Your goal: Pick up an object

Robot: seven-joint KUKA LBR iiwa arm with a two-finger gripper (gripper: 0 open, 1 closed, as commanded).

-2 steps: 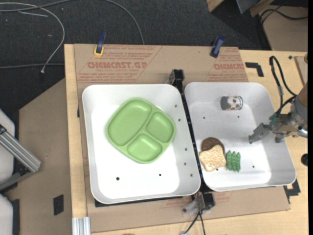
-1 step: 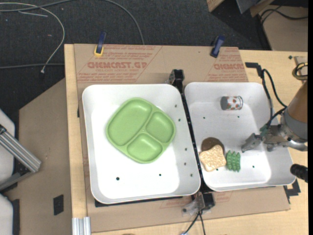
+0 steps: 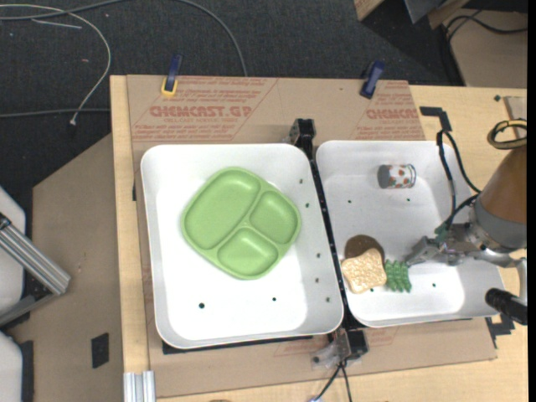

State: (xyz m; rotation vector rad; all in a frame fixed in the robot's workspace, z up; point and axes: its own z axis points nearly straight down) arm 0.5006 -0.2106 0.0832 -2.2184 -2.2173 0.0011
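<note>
Green plate (image 3: pixel 241 222) sits in the left bin (image 3: pixel 159 224). At the right, the fingers (image 3: pixel 421 253) look spread apart near a green toy (image 3: pixel 397 276).

Fixed overhead slant on both white bins (image 3: pixel 167 308)

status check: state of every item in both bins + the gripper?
Green tray: flat in left bin, right way up, all three compartments bare.
Can: on its side, far end of right bin.
Cracker: flat, near left corner of right bin, overlapping brown disc.
Brown disc: flat, partly under cracker.
Green leafy piece: lying flat, beside cracker.
Gripper: low in right bin, next to leafy piece, nothing visibly held.
</note>
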